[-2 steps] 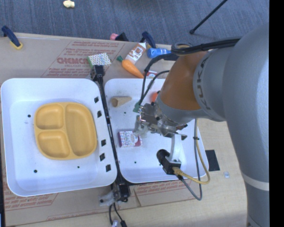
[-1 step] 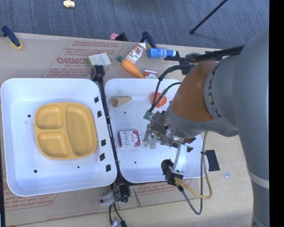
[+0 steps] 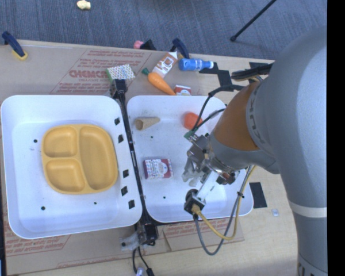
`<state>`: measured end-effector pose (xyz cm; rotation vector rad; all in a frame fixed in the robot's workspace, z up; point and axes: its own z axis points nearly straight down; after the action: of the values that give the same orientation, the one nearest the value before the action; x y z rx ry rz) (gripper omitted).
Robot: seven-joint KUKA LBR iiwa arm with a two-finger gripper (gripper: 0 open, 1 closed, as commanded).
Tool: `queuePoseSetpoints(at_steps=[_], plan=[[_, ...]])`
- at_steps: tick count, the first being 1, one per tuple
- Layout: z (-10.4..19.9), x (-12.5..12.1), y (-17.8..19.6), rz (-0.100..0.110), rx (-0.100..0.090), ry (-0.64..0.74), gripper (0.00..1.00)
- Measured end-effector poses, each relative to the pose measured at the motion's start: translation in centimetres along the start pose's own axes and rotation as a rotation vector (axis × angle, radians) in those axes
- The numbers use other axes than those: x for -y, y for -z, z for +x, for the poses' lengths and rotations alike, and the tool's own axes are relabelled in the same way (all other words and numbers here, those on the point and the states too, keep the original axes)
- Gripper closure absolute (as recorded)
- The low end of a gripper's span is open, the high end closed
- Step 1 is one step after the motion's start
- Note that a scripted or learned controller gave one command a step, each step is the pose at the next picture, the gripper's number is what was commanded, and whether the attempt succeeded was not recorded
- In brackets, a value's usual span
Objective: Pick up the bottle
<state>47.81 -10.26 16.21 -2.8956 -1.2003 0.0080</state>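
Note:
A blue bottle (image 3: 195,65) lies on its side on the cardboard behind the right bin (image 3: 167,211), outside it. Beside it to the left lies a white bottle with an orange label (image 3: 165,64), also outside the bins. My gripper (image 3: 194,167) hangs low over the right half of the right bin, well in front of both bottles. The grey wrist with its orange band (image 3: 238,125) covers the bin's right side. Nothing shows held at the gripper.
In the right bin lie a tan cone (image 3: 146,122), a red-orange piece (image 3: 191,119) and a red-and-white packet (image 3: 157,168). A yellow divided plate (image 3: 79,157) sits in the left bin. A carrot (image 3: 160,83), a small red box (image 3: 183,89) and a green patterned box (image 3: 121,72) lie behind the bins.

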Motion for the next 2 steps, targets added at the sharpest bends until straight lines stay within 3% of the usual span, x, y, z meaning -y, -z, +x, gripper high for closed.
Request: queuePoseSetpoints(at_steps=[1,2], plan=[[-2.5,-2.1,9.5,-0.003,-0.002,-0.308,1.00],[-3.4,-3.0,1.3,0.000,-0.002,-0.498,1.00]])
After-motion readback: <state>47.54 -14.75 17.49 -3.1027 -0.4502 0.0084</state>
